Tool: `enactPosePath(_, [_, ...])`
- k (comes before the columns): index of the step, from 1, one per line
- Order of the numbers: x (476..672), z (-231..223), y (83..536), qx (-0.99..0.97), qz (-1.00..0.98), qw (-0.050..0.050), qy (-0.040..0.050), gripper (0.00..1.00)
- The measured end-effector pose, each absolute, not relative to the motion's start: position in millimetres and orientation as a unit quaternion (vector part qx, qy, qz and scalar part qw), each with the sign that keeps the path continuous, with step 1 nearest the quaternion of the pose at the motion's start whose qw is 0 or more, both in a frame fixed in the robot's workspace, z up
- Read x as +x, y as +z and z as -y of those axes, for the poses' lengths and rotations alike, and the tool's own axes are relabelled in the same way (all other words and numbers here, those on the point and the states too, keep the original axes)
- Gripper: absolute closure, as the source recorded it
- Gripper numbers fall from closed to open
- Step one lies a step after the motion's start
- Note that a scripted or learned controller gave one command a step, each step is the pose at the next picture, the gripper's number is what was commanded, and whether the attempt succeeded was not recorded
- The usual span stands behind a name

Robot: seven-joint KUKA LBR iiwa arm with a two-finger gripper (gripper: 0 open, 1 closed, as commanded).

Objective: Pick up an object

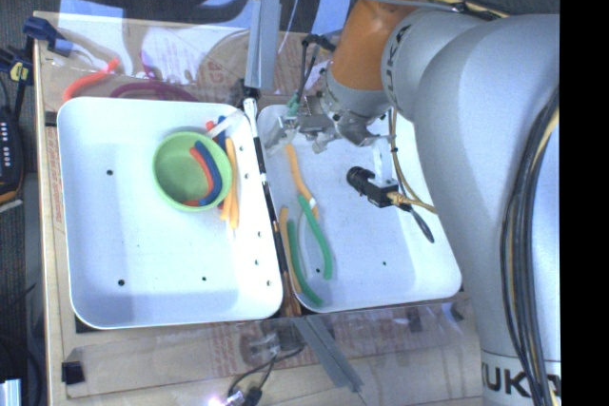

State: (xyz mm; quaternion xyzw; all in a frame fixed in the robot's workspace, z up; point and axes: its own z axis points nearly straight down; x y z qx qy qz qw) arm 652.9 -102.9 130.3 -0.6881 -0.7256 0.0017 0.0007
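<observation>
The left bin (pixel 105 271) holds a green bowl (pixel 174 174). The bowl stands upright in the far right part of this bin. Inside the bowl lie red and blue strips (pixel 203 168), curved along its right wall. Just right of the bowl, touching its rim, orange sticks (pixel 229 195) lie along the bin's right wall.

The right bin (pixel 419 252) is the one to the right of the bowl. It holds three long things, all near its left side. A thin stick (pixel 298 174) lies right of the bowl, at about the same depth as it. A green strip (pixel 322 247), bent in a curve, lies right of the bowl and nearer to the camera. A second stick (pixel 288 263), also orange, lies along the left wall, just beside the green strip.

The gripper (pixel 306 121) hangs over the far left corner of the right bin. It is to the right of the bowl and a little beyond it, close to the far end of the thin stick. Whether the gripper is open or closed, or grips something, I cannot tell.
</observation>
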Motion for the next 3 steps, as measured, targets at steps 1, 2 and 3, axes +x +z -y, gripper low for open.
enactPosePath(1, [632.4, 123, 92, -0.644, 0.765, 0.002, 0.0009, 0.0])
enactPosePath(2, [632.6, 123, 102, -0.642, 0.767, 0.001, 0.0023, 1.0])
enactPosePath(3, [657.2, 73, 200, -0.617, 0.787, 0.0, 0.0001, 1.0])
